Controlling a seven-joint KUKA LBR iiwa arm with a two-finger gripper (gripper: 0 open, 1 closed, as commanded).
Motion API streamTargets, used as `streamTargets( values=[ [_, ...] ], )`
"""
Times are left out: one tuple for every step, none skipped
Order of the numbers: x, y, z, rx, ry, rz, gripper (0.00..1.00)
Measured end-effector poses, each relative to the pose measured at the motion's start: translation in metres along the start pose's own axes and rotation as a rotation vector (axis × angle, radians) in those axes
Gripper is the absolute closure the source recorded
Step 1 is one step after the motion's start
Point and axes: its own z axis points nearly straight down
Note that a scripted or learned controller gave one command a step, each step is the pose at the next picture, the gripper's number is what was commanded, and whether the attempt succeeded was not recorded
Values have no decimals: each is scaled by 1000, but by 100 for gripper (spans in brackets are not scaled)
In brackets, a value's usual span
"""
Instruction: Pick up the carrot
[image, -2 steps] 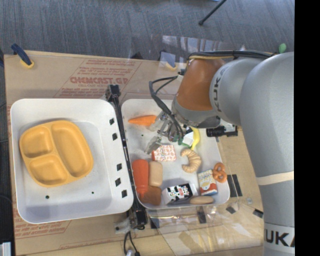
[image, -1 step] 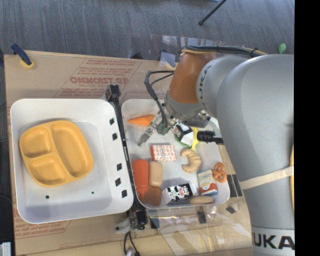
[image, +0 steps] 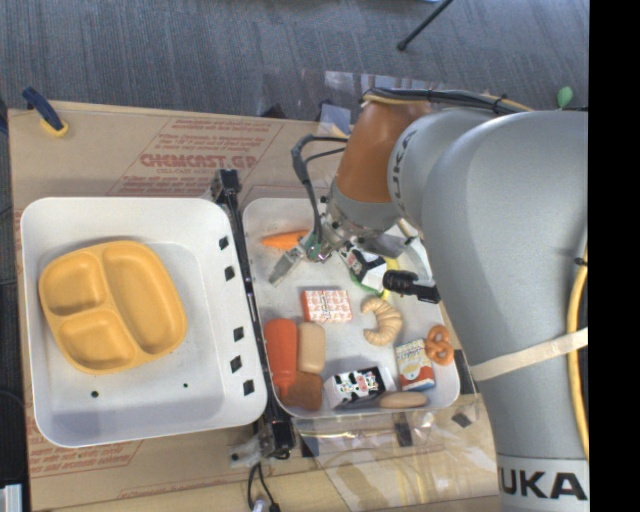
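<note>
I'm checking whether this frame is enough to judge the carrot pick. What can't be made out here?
- Carrot: its right end is hidden behind the gripper, camera view.
- Gripper: too small and cluttered to read its grasp.
- Right bin: its right side is covered by the arm.
- Small carton: print too small to read.

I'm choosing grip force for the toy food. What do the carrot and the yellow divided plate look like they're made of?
Carrot: probably hard moulded plastic, judging by its even orange colour and smooth surface; too small to be sure. Yellow divided plate: looks like rigid moulded plastic, semi-matte, with soft highlights along its rounded compartment ridges.
</note>
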Motion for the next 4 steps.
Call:
streamTargets(
  values=[
    [-3, 8, 5, -4, 5, 318, 0],
    [-55, -24, -9, -18, -12, 445, 0],
    [-78, -31, -2, -41, -18, 756, 0],
    [-76, -32, -11, -30, -17, 749, 100]
  ],
)
